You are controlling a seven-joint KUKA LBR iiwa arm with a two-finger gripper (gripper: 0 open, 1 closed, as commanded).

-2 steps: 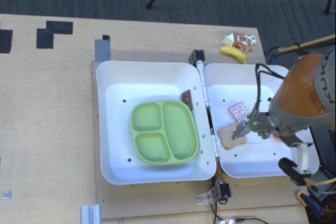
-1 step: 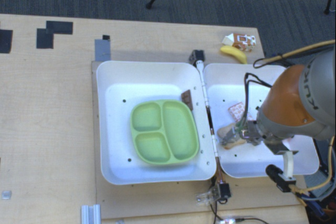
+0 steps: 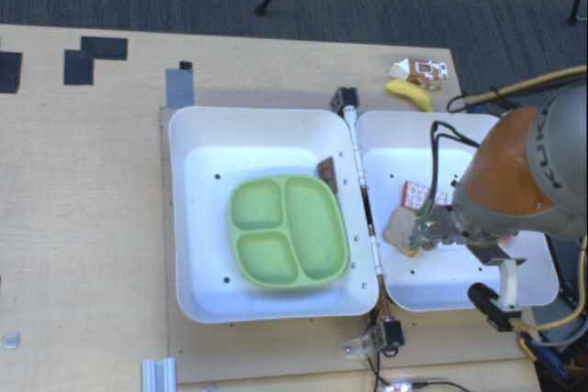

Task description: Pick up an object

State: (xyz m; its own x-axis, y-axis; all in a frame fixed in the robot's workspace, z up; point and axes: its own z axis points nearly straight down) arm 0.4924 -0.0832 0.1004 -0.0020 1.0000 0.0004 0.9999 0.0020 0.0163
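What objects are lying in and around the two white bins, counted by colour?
Green: 1, divided tray
Brown: 2, small piece; tan lump
Red and white: 1, packet
Yellow: 1, banana
Orange and white: 1, carton
Total: 6

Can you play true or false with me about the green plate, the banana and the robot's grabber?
1. The light green plastic divided plate lies in the left white bin. True.
2. The plate has five compartments. False: it has three.
3. The yellow banana lies inside the right white bin. False: it lies on the wooden bench, beyond that bin's far rim.
4. The gripper is over the right bin, beside a tan, bread-like object. True.
5. A red and white packet lies in the right bin. True.
6. The arm is reaching into the left bin. False: it is over the right bin.
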